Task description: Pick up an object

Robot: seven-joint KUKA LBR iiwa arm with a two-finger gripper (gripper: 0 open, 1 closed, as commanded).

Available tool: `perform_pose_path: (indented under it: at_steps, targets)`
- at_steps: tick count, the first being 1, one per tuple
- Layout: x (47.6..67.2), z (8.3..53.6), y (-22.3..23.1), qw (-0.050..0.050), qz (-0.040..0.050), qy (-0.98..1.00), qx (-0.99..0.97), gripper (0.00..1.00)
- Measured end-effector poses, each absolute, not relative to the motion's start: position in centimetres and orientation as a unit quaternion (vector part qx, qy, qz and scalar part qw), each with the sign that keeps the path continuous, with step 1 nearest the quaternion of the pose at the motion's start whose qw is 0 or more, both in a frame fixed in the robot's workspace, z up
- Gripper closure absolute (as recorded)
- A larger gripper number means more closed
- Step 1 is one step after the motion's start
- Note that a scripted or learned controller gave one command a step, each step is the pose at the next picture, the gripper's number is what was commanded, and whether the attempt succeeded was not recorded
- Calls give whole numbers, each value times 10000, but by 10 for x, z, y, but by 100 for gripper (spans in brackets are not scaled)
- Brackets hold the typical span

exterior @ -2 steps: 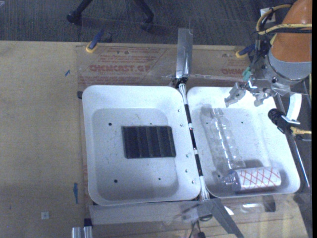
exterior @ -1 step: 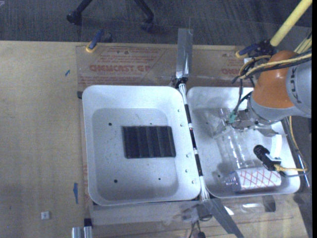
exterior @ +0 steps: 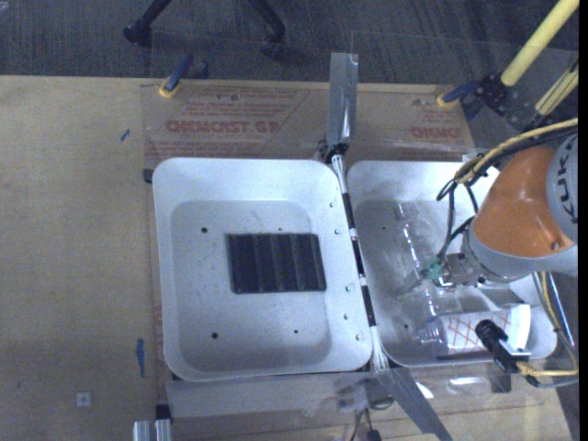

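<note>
My gripper (exterior: 439,276) is down in the right bin (exterior: 367,191), below the arm's orange band. It sits against a clear plastic bottle (exterior: 409,237) that lies along the bin's middle. Whether the bottle is between the fingers is hidden. A white packet with a red grid pattern (exterior: 462,331) lies near the front of the same bin, just below the gripper. More clear plastic (exterior: 427,324) lies beside the packet. A black ribbed rectangular piece (exterior: 276,263) lies flat in the middle of the left bin (exterior: 184,191).
A metal divider post (exterior: 342,90) rises at the back between the two bins. Blue and yellow clamps (exterior: 176,76) hold the brown board behind the bins. A stand's black legs (exterior: 207,7) rest on the floor beyond the bench.
</note>
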State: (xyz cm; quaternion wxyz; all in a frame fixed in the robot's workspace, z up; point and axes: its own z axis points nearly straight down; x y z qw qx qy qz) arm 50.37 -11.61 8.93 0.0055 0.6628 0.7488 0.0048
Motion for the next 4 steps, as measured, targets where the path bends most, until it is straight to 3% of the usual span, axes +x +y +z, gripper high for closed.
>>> perform_pose_path:
  at_steps: [1,2,3,4]
  targets:
    - [504,89,-116,56,48,7487,6629,0]
    - [505,100,-117,81,60,7477,6640,100]
    - [554,184,-70,8,3,8200,5723,100]
    - [575,184,-45,6,-18,7624,6471,100]
